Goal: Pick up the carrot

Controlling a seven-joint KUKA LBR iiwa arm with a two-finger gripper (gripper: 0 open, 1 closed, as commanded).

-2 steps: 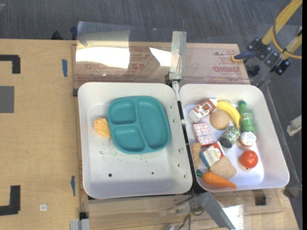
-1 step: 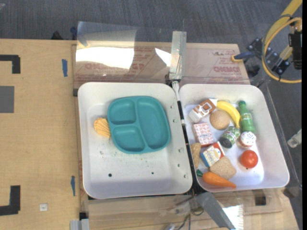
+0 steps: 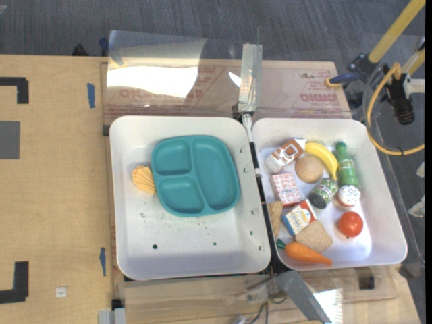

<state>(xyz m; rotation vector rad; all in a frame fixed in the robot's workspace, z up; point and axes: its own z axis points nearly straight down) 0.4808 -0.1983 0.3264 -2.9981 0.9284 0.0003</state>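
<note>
Currently the carrot (image 3: 308, 253) lies at the near edge of the right bin (image 3: 385, 181), touching the bread slice (image 3: 314, 235) just behind it. My gripper's state: cannot tell. Risk: descending fingers could snag the bread or strike the bin's rim, spoiling the grasp.

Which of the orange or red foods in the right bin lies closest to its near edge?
The carrot, long and pointed, lying at the bin's front edge. The round red tomato sits farther back.
</note>
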